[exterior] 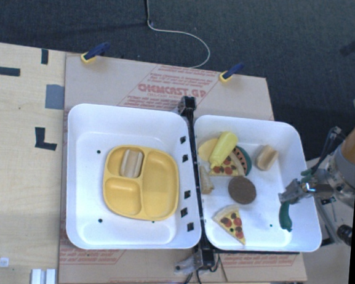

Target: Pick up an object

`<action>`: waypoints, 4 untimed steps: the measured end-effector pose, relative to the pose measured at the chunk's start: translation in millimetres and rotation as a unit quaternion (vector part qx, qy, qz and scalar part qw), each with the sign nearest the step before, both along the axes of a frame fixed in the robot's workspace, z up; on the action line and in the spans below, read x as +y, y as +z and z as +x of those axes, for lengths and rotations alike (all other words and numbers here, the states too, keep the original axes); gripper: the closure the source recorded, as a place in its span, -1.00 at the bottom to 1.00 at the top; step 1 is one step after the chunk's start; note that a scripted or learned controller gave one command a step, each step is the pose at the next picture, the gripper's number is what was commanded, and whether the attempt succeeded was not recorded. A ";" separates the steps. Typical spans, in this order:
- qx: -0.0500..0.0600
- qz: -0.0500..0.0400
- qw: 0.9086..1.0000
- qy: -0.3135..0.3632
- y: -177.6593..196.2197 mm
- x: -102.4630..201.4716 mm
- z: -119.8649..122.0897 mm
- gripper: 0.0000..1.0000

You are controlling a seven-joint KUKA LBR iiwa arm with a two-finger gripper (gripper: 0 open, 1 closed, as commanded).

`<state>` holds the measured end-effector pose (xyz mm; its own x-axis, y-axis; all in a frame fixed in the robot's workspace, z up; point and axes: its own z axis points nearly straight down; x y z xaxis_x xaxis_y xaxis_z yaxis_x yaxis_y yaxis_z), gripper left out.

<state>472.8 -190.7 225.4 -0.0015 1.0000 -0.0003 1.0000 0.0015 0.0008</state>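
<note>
Your claw hangs at the right bin's right edge; whether it's released or clenched, you cannot tell. A green toy lies just below it, pizza slice and brown disc nearby, within reach.

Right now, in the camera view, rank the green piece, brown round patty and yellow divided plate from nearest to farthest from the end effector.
1. Green piece, just below the end effector, right bin.
2. Brown round patty, mid right bin.
3. Yellow divided plate, left bin.
</note>
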 end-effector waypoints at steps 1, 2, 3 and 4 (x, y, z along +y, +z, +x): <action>0.002 0.001 1.000 0.002 -5.5 45.6 0.7 1.00; 0.001 0.001 1.000 0.002 -9.4 93.1 15.5 1.00; 0.002 0.001 1.000 0.002 -18.4 147.7 18.3 1.00; 0.001 0.001 1.000 0.004 -10.0 208.9 30.8 1.00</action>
